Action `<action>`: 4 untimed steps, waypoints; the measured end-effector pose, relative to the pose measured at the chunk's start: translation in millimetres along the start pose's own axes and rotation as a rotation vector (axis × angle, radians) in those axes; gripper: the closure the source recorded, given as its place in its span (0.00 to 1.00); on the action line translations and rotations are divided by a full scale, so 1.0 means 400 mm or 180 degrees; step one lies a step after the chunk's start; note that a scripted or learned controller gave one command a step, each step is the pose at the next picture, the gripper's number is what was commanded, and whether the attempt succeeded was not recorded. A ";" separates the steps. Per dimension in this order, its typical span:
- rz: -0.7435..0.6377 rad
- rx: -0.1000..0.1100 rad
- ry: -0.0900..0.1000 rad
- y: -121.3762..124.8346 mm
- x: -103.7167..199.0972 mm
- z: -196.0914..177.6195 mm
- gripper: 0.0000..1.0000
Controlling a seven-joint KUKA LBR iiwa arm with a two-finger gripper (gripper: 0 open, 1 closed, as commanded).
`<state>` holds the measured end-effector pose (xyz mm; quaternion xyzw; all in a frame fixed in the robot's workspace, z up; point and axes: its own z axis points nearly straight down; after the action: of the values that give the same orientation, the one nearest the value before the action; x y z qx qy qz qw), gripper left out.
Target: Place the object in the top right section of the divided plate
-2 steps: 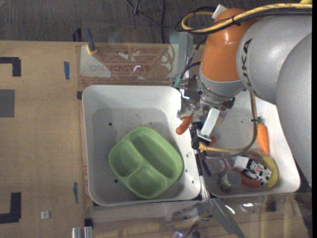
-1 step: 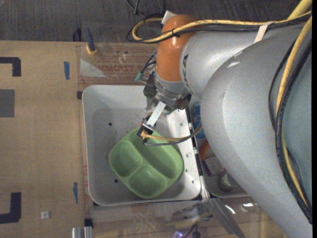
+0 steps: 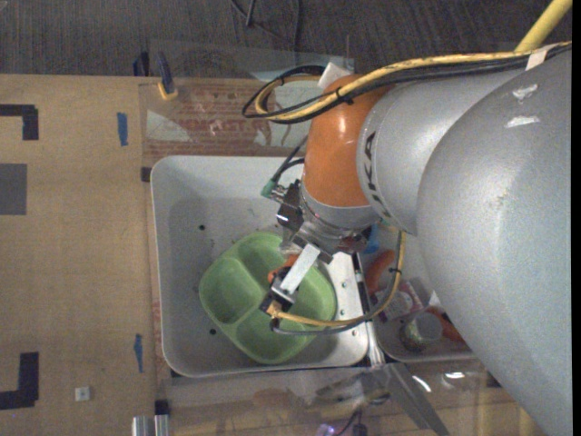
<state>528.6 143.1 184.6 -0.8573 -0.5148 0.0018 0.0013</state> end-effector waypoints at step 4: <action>-0.0287 -0.0120 -0.0010 0.006 -0.194 0.101 0.00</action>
<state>494.0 73.5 144.5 -0.8331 -0.5529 -0.0065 -0.0156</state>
